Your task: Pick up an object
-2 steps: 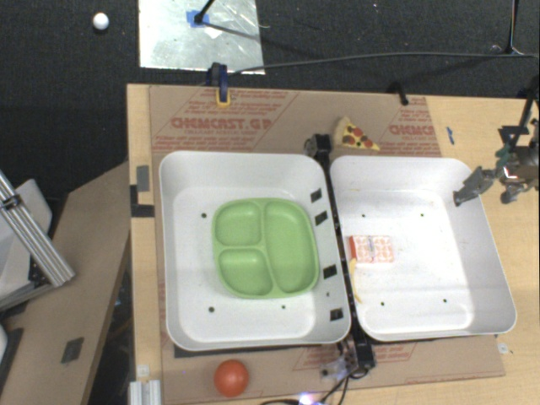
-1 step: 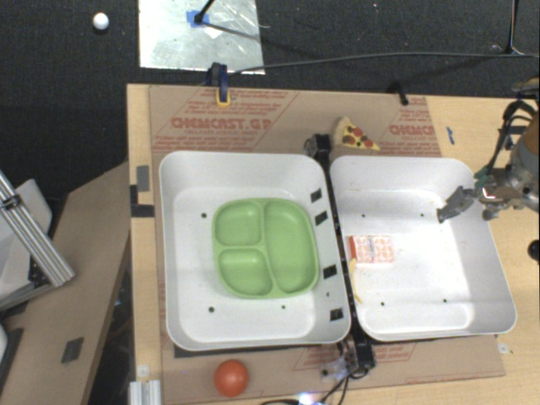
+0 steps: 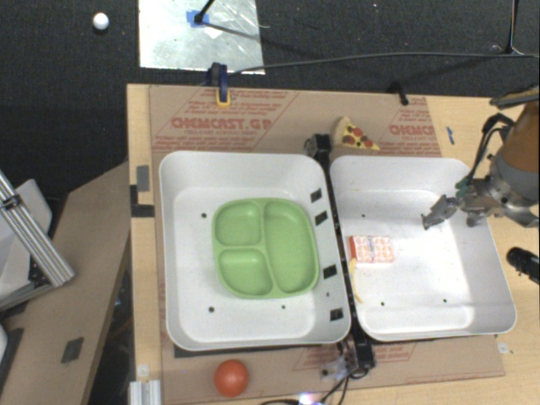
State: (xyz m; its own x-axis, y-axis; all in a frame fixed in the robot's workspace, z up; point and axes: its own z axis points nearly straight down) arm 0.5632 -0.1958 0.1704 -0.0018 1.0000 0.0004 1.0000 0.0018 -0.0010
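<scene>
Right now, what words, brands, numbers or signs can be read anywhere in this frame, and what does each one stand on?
"CHEMCAST GP": red print on the brown protective sheet covering the bench, behind the left bin; clearest copy.
The same red print repeats across the sheet near the right bin, only partly legible.
Small pink-and-white packet in the right bin: printing too small to read.
Green divided tray: no text seen.

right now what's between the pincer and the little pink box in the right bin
Nothing: in the camera view, just bare white floor of the right bin separates the pincer from the pink box.
</scene>
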